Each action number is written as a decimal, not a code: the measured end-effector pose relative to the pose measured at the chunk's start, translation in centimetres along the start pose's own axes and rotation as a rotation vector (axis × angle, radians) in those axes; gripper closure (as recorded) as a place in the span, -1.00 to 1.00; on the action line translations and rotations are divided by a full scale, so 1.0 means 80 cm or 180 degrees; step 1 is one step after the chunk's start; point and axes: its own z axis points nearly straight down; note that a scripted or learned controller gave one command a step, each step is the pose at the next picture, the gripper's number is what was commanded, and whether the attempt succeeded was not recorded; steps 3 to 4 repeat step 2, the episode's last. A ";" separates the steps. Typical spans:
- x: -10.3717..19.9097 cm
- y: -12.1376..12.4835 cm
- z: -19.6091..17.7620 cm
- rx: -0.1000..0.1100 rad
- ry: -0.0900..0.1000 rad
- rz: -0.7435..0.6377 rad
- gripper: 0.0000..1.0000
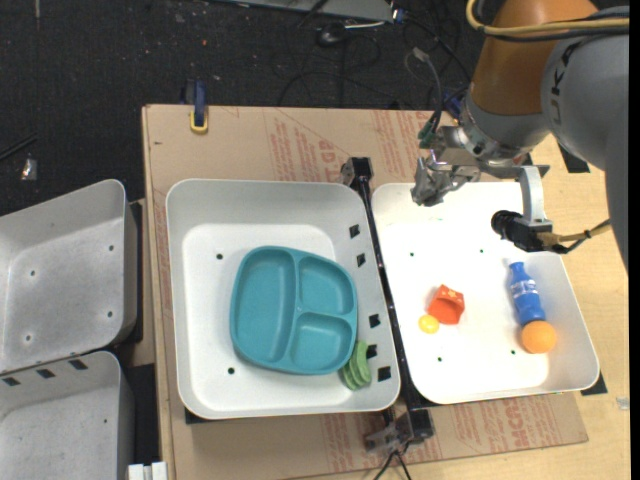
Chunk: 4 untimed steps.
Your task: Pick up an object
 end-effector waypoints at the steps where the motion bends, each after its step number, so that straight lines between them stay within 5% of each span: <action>1: 0.078 -0.006 -0.003 0.0001 0.0000 -0.0003 1.00; 2: 0.156 -0.009 0.009 0.0002 0.0000 -0.0004 1.00; 4: 0.156 -0.009 0.009 0.0002 0.0000 -0.0004 1.00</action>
